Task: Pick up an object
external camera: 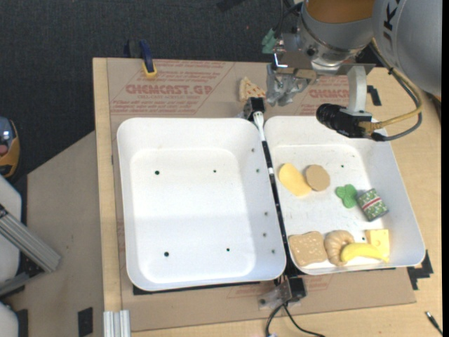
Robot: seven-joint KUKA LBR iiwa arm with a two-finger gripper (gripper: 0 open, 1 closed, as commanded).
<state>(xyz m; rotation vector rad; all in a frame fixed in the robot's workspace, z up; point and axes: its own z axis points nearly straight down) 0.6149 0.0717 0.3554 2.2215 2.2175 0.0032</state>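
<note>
My pincer point(283, 90): above the worktop point(189, 93) behind the right bin point(403, 209); grip state I cannot tell.
Objects: yellow piece point(295, 180), banana point(361, 252), green block point(372, 204), all inside it.

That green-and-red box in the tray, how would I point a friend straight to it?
Start at the right bin, the one with food toys. Along its right side, midway down, sits the box, between a green leafy piece and a yellow cheese block. It alone is dark green with red and white markings.
</note>
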